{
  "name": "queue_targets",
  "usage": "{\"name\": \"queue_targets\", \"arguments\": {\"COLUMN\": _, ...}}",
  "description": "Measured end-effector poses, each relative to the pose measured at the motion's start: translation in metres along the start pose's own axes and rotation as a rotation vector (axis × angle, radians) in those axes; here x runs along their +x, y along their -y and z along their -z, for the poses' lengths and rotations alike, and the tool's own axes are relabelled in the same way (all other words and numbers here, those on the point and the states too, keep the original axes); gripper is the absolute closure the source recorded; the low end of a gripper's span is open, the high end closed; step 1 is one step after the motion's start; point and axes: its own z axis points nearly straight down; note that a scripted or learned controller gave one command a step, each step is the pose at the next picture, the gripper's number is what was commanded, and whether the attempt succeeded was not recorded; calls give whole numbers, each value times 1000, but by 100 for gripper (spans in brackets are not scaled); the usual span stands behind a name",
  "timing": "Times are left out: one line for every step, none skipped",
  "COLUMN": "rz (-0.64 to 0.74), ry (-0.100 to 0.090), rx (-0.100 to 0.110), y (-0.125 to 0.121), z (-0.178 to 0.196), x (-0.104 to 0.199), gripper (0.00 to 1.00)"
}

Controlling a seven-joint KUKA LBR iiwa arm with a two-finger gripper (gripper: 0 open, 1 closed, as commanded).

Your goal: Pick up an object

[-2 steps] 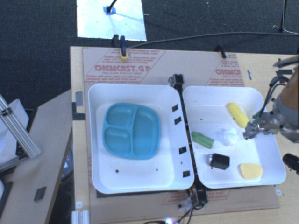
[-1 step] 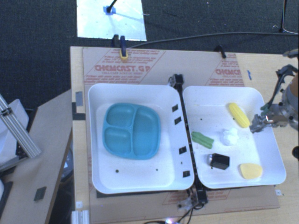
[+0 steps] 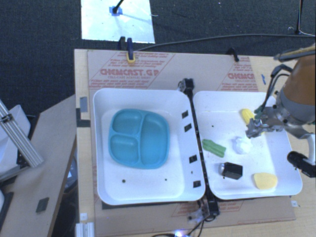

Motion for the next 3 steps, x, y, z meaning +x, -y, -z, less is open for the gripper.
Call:
{"name": "queue_targets", "arguments": {"rz": 1, "ry": -1, "rx": 0, "y": -4, "z": -9, "x": 50, "gripper": 100}}
{"name": "queue_targets", "arguments": {"rz": 2, "ry": -1, "rx": 0, "y": -9, "z": -7, "x": 96, "gripper": 100}}
{"name": "queue_targets", "arguments": {"rz": 1, "ry": -1, "rx": -1, "y": -28, "z": -9, "x": 157, "gripper": 100}}
